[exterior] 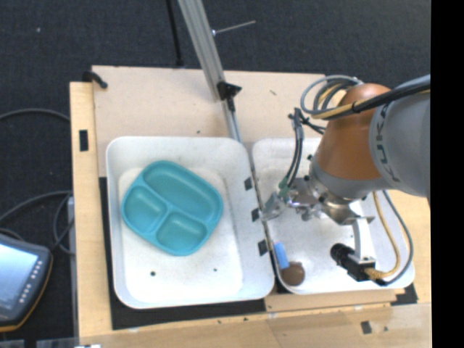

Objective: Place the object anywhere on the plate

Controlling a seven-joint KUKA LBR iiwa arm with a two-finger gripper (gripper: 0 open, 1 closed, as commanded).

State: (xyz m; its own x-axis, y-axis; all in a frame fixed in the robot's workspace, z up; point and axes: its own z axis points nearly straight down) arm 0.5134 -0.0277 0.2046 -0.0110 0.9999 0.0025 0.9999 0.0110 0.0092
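A teal plate [172, 206] with three compartments lies in the left bin [130, 281], with nothing on it. In the right bin [270, 158], at the front left corner, lies a small object with a short blue handle [279, 252] and a round brown end [293, 272]. My gripper [281, 199] hangs over the left side of the right bin, close to the wall between the bins and a little behind the small object. The orange wrist band and grey arm cover much of the right bin.
A slanted metal rail [206, 42] runs from the top of the view down to the divider between the bins. Bare white bin floor surrounds the plate in front and to the right.
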